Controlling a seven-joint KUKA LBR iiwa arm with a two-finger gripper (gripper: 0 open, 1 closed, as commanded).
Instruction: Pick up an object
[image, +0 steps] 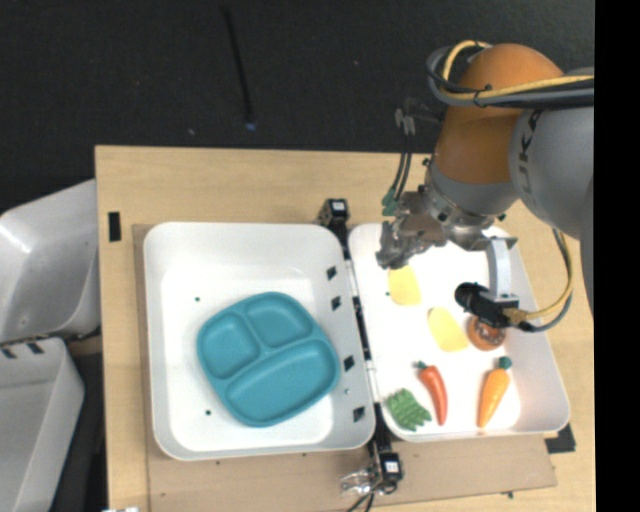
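Note:
In the right bin (530, 400) lie two pale yellow pieces (404, 288) (447, 329), a red carrot-like toy (432, 392), an orange carrot (493, 395), a green leafy piece (408, 409) and a small brown round item (487, 335). My gripper (398, 252) hangs over the far left part of this bin, just above the upper yellow piece. Nothing shows between its fingers.
The left bin (170, 300) holds a blue divided plate (266, 357). Black clips (352, 300) line the seam between the bins. The arm's orange band (490, 110) and a black cable fitting (475, 297) stand over the right bin's far side.

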